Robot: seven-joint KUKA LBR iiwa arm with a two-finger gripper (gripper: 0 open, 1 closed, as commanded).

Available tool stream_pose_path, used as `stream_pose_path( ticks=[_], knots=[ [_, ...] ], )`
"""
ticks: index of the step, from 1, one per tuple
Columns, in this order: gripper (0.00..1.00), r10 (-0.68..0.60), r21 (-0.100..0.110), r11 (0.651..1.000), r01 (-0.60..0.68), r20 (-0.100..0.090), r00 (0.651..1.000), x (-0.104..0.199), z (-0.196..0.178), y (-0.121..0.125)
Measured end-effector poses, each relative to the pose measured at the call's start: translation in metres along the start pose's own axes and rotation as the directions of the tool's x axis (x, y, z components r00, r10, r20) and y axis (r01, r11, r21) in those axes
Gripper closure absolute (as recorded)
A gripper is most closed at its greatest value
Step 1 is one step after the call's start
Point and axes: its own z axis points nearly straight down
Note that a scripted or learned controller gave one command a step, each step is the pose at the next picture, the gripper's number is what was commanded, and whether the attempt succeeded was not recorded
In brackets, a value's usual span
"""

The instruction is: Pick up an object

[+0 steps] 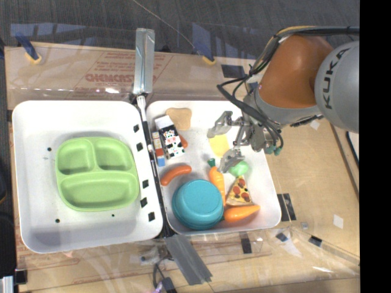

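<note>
White bins sit side by side on the bench. The left bin holds a green plate with three parts. The right bin is full of toy food.

The arm — grey with an orange band — comes in from 3 o'clock. Its jaws hang over the right half of the right bin, spread wide, with nothing between them. A yellow toy lies right under the jaws, and a green toy sits just beside the lower finger, at 5 o'clock from it.

At 12 o'clock in the right bin lies a tan slice of bread. Just below it is a milk carton with a cow on it. A red sausage lies at 6 o'clock from the carton. A blue bowl sits at 6 o'clock in the bin. A carrot touches the bowl's rim, and a pizza slice lies just beside the carrot. An orange toy lies under the pizza slice — it touches the bowl too.
</note>
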Motion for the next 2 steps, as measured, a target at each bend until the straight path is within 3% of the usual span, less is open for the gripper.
stream_pose_path(
  ticks=[1,2],
  knots=[
    [0.0,0.248,0.0,0.969,-0.248,0.029,0.968,0.024,0.08,-0.026],
    [0.0,0.378,-0.002,0.926,-0.378,0.006,0.926,-0.02,0.113,0.055]
  ],
)
